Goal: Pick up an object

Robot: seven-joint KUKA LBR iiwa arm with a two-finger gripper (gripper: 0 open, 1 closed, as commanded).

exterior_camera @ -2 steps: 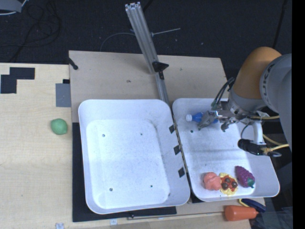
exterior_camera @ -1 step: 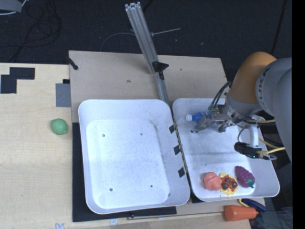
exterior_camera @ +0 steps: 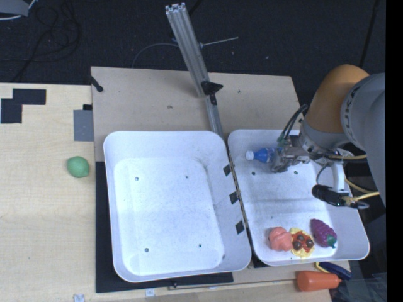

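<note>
My gripper (exterior_camera: pixel 281 160) is down in the right bin (exterior_camera: pixel 283 200), near its back left corner. A small blue bottle with a white cap (exterior_camera: pixel 258 155) lies on its side there, its blue end right against the gripper. Whether the bottle is held is hidden. Along the bin's front edge lie a pink-orange toy (exterior_camera: pixel 279 238), a yellow and red toy (exterior_camera: pixel 302 243) and a purple grape bunch (exterior_camera: pixel 322 232).
The left bin (exterior_camera: pixel 119 150) sits beside the right one, joined by black clips (exterior_camera: pixel 233 197). A green ball (exterior_camera: pixel 78 167) rests on the bench to the left. An orange object (exterior_camera: pixel 317 280) lies in front of the right bin. A slanted metal rail (exterior_camera: pixel 192 49) stands behind the bins.
</note>
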